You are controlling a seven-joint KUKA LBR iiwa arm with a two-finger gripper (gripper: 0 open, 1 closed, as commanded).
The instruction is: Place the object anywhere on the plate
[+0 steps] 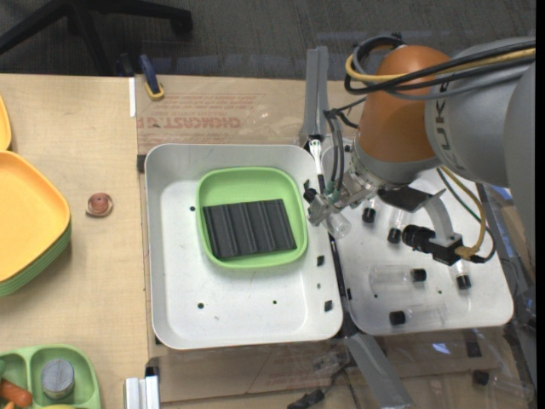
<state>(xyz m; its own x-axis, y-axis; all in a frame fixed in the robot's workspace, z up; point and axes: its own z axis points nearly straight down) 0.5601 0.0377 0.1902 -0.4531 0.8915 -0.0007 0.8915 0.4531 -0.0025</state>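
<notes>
My hand [328,204] hangs at the seam between the bins; whether it grips anything I cannot tell, and the green plate [251,217] lies just left, its dark ridged block [249,228] running left-right

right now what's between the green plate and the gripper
In the camera view, the left bin's right rim lies between the green plate and the gripper.

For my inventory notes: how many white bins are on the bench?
2: the left bin holds the green plate; the right bin lies under the arm.
</notes>
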